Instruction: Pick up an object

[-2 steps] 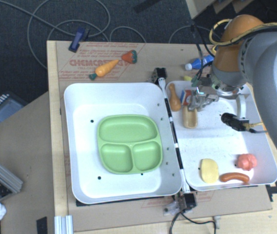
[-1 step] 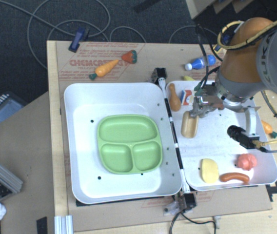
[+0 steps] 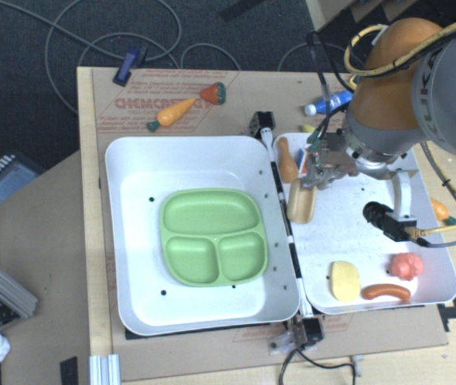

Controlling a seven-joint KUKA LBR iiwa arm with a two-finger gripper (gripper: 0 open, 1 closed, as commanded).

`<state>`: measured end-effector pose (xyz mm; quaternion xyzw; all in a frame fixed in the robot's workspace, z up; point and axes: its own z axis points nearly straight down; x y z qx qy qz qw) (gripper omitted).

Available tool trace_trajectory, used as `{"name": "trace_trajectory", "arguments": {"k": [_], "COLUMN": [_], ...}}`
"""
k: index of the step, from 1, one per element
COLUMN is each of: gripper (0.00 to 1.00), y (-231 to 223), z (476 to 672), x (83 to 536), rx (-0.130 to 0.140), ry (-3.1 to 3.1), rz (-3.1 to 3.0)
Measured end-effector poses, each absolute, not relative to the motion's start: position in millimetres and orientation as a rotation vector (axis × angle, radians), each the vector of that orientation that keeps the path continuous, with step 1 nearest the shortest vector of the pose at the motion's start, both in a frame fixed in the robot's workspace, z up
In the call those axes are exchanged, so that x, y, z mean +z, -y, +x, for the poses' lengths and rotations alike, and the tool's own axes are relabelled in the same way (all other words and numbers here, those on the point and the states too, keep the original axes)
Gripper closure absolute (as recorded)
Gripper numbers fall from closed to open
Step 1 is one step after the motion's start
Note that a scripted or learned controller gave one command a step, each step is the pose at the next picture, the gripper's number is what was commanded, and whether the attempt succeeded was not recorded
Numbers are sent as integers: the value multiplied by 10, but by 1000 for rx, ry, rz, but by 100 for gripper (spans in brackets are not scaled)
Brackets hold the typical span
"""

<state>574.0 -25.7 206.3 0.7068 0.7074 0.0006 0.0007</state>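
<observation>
The grey arm (image 3: 445, 79) with its orange band (image 3: 392, 66) reaches in from the right and hangs over the upper left part of the right bin (image 3: 445, 283), where the tool (image 3: 318, 171) points down toward the bin's left wall. Whether the tool is open or closed cannot be told from this angle, as the wrist hides most of it. Just below and left of the tool lies a tan bread-like roll (image 3: 301, 201), upright along the bin's left edge, and beside it, a little higher, a slim brown sausage-like piece (image 3: 287, 165) leans against the divider between the two bins; whether either one touches the tool cannot be told. In the lower part of the same bin sit a pale yellow piece (image 3: 344, 280), a reddish hot dog (image 3: 387, 293) just to its right, and a pink lump (image 3: 405, 265) above the hot dog. A small orange item (image 3: 440, 210) rests near the bin's right wall. The left bin (image 3: 132, 215) holds a green divided plate (image 3: 213, 236) with three compartments, lying flat near the bin's middle. On the surface (image 3: 99, 95) behind the bins lie a toy carrot (image 3: 181, 108), a blue object (image 3: 129, 64) at the back left corner, and a blue and white bottle (image 3: 329, 103) near the arm.
</observation>
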Motion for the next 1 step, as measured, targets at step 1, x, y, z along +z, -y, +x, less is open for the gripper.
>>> {"name": "trace_trajectory", "arguments": {"k": [1], "gripper": [100], "y": [46], "z": [5500], "x": [2172], "rx": [-2], "ry": [-2224], "rz": [2223]}}
